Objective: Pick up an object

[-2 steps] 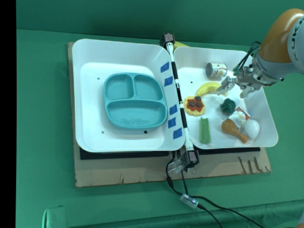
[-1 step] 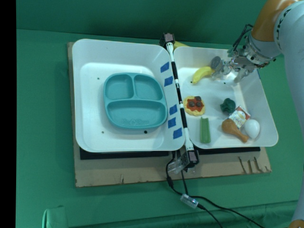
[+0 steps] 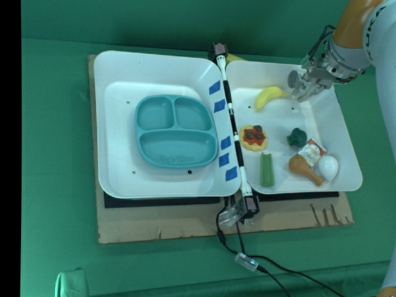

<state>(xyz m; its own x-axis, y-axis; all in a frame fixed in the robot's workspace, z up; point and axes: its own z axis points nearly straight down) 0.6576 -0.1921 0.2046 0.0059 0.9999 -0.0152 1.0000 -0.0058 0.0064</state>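
- The gripper point(image 3: 301, 90) hangs over the far edge of the right bin point(image 3: 346, 142), just beside the stalk end of the banana point(image 3: 270, 96); I cannot tell whether it is spread or closed, and nothing can be seen held in it.
- The arm point(image 3: 365, 17), grey with an orange band, comes in over the bin's far right corner.
- The banana lies near the far edge of the right bin, its other end pointing toward the divider between the bins.
- Right bin, one of each: a small pizza point(image 3: 253, 137) near the inner edge, a green celery stick point(image 3: 266, 169) toward the near edge, a broccoli floret point(image 3: 297, 137) about mid-bin, a chicken drumstick point(image 3: 304, 168), a small printed packet point(image 3: 312, 151) and a white egg point(image 3: 328, 167) clustered at the near right corner, the drumstick touching the packet and just beside the egg.
- Bare floor shows in the middle of the right bin, between banana and broccoli, and along the right wall.
- Left bin point(image 3: 117, 73): one teal divided plate point(image 3: 176, 131) with three compartments, set toward the inner edge; open white floor rings it on the other sides.
- Four blue tape squares point(image 3: 222, 124) run along the left bin's inner rim.
- Both bins sit on a cardboard sheet point(image 3: 154, 231) on the green bench.
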